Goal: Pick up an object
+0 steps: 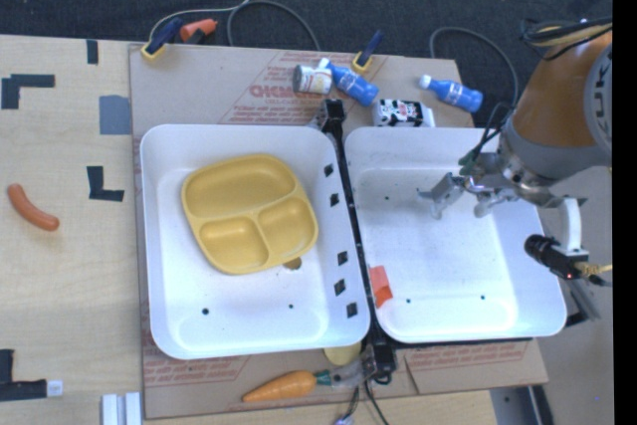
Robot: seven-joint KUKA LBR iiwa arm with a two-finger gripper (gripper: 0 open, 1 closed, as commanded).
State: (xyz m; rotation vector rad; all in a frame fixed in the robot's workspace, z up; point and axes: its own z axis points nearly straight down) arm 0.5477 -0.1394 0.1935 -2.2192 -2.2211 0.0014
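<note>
While the gripper (456, 194) hangs over the right bin (438, 309) with its two fingers spread apart and nothing between them, the likeliest thing to pick up, a yellow tray (249, 211), lies in the left bin (164, 314), well apart and to the gripper's left in the camera view, across the divider between the bins. The tray's long axis runs slantwise, upper left to lower right. One arm (562, 105) serves both bins, so the move, by this reading, must cross that divider. Counted: two bins, one tray with three compartments, and a small dark thing just under the tray's lower edge, too small to name. Outside the bins lie two blue bottles (355, 85), a carrot (282, 386) near the front, a sausage (33, 208) far left, and an orange-handled clamp (179, 34).
</note>
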